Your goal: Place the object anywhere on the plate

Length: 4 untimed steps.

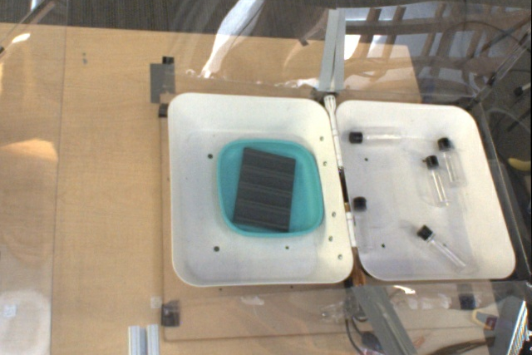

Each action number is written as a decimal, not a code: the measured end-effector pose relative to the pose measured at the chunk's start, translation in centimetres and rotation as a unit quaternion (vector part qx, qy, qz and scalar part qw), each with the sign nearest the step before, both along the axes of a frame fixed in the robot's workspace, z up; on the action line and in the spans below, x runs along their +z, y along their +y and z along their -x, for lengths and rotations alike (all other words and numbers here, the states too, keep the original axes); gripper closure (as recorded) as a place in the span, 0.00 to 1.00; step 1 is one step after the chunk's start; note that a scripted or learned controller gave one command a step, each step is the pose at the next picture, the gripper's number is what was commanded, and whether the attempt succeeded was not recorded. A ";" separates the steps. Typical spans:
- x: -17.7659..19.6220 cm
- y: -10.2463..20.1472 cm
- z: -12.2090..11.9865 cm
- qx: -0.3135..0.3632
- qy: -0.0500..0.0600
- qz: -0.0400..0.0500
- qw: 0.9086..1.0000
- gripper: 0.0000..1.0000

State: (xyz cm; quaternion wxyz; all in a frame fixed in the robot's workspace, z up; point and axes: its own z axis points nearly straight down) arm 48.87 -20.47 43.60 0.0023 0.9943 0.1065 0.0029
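Since the dark ridged block (264, 191) already sits on the teal plate (227, 170), only a stray bump could dislodge it; can't tell the hand's state.

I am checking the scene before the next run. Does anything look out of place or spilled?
Nothing stands out. The dark ridged block lies flat on the teal plate in the left bin, slightly rotated. Clear vials with black caps lie scattered in the right bin.

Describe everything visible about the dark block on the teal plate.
The dark block is a flat, charcoal-grey rectangle with faint ridges running across its top, matte like rubber or foam. It lies flat, slightly rotated, near the middle of the teal plate, wholly within its rim, in the left white bin. Only the plate touches it.
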 end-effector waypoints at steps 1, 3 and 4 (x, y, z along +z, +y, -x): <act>0.0 0.0 0.0 0.000 0.000 0.000 1.000 0.00; 0.0 0.0 0.0 0.000 0.000 0.000 1.000 0.00; 0.0 0.0 0.0 0.000 0.000 0.000 1.000 0.00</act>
